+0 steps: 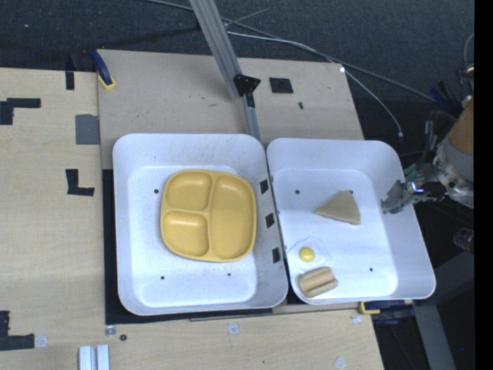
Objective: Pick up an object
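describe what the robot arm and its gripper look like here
At the camera view's right edge, the arm shows an orange-tan band above a pale grey wrist section. Thin dark cables run along its left side, and small green and reddish specks sit near the wrist. The gripper is a small, dark grey metallic piece with lighter glints, too blurred to make out its finger shapes.

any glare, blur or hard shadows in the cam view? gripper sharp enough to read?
Camera view: lighting even and soft, only faint shadows beside the yellow divided plate and the tan wedge; no blown-out glare on the white bins. The gripper at the right bin's rim is small, dark and soft, so its state is unreadable. Slight overall softness, no obvious motion blur.
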`<state>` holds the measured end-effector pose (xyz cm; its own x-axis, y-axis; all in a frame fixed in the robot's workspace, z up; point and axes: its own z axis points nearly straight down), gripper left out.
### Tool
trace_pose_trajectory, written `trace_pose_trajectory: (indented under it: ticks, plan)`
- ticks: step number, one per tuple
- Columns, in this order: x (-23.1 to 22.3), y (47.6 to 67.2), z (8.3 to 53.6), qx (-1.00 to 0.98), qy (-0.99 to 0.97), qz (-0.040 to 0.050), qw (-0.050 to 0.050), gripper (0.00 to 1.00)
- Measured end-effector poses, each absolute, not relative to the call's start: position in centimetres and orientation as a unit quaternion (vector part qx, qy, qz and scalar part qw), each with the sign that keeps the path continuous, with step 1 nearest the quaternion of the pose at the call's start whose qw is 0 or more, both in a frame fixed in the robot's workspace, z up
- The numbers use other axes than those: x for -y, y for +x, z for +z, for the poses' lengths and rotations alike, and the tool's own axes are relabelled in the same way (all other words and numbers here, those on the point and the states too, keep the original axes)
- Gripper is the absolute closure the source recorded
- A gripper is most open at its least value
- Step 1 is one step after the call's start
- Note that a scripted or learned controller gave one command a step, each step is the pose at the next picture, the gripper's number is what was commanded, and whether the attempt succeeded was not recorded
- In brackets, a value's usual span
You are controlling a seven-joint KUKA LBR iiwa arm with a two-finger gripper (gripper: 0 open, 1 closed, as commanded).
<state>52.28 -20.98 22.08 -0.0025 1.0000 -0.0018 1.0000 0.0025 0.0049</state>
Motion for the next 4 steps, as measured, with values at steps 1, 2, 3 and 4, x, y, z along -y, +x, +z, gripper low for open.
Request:
trace_pose_trajectory:
  ticks: [1,2,3,4]
  plan:
    - [20.9,52.3,23.2,-0.708,0.707,0.0002,0.000,1.00]
    - [14.8,51.8,23.4,-0.709,0.705,0.0002,-0.001,1.00]
    - [9.1,52.0,24.2,-0.710,0.704,0.0004,-0.001,1.00]
    - [3.8,52.3,22.8,-0.709,0.705,-0.0008,-0.001,1.00]
